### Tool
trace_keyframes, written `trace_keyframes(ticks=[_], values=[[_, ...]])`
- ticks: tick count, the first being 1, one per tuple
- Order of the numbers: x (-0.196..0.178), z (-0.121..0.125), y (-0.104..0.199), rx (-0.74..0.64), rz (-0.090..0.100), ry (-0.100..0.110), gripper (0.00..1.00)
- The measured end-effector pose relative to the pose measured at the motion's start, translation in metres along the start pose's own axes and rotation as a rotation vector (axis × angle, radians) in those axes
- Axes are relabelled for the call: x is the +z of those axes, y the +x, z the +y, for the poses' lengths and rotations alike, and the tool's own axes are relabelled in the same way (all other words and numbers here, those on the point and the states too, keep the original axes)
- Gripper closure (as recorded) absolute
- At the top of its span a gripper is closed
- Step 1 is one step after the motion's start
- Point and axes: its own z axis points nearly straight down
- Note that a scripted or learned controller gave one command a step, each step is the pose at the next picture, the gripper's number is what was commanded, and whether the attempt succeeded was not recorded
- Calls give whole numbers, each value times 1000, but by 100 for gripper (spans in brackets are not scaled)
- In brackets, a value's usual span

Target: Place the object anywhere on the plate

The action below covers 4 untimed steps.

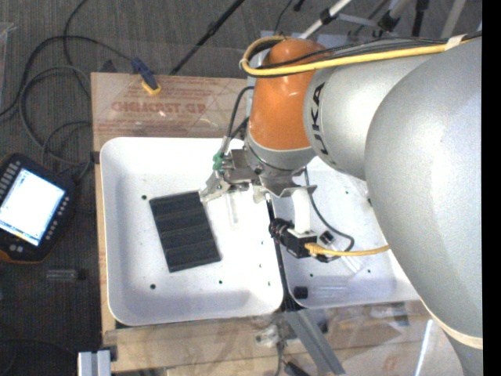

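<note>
Gripper (pixel 232 202): poised over right part of left bin (pixel 129 292), near the divider. Grip state not readable; nothing seen held. Dark ribbed slab (pixel 185 231): flat on bin floor, just left of gripper, apart from it. Judged either the object or the plate; cannot tell which. Advise: centre above slab, align with its long edges, descend straight, avoid bin wall.

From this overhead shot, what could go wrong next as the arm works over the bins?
1. The gripper hangs over the left bin, right of the dark ridged plate; a release here would likely miss the plate.
2. The yellow cable loops near the bins' shared rim and might snag.
</note>
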Motion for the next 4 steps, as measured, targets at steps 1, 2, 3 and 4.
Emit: trace_keyframes(ticks=[1, 2, 3, 4], values=[[116, -30, 46, 206, 3, -10, 0], [53, -69, 58, -27, -1, 1, 0], [-16, -12, 106, 174, -4, -2, 0], [-215, -66, 91, 316, -2, -4, 0]])
